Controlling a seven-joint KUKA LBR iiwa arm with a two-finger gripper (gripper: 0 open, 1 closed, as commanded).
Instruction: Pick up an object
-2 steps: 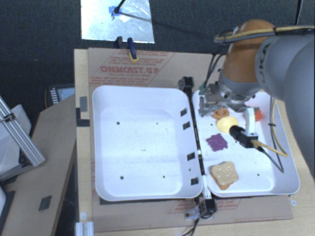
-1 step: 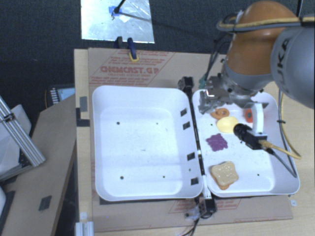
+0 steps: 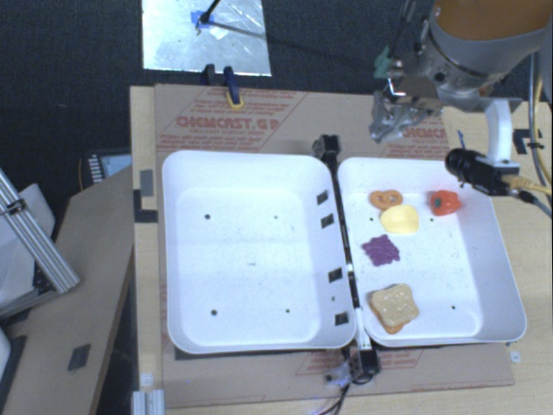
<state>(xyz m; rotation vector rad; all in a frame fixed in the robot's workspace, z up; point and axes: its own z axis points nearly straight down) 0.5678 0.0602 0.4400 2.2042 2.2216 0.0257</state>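
Looking down on the bench now. Up at the far right, the gripper (image 3: 389,126): hangs over the cardboard sheet (image 3: 259,115), just beyond the far rim of the right bin (image 3: 505,305), well apart from everything lying in it. Open or closed? Cannot tell from this angle.

Down into the right bin, then, with five candidates for the pick, all resting on its white floor. Toward the far end, on the side nearest the middle seam, an orange pretzel shape (image 3: 386,199). Touching it on the near side, a pale yellow round piece (image 3: 399,220). Off to the right of those two and apart from them, a red piece with a green top (image 3: 444,202). Just nearer than the yellow piece, a purple cluster (image 3: 380,250), close but seemingly not touching. Well apart at the near end, a toast slice (image 3: 395,307), lying flat.

Alongside, the left bin (image 3: 173,232), meeting the right bin at a seam lined with black clips (image 3: 327,199). At the cardboard's far edge, a blue and yellow clamp (image 3: 232,89); beyond that, a silver sheet (image 3: 207,24) on the dark floor.
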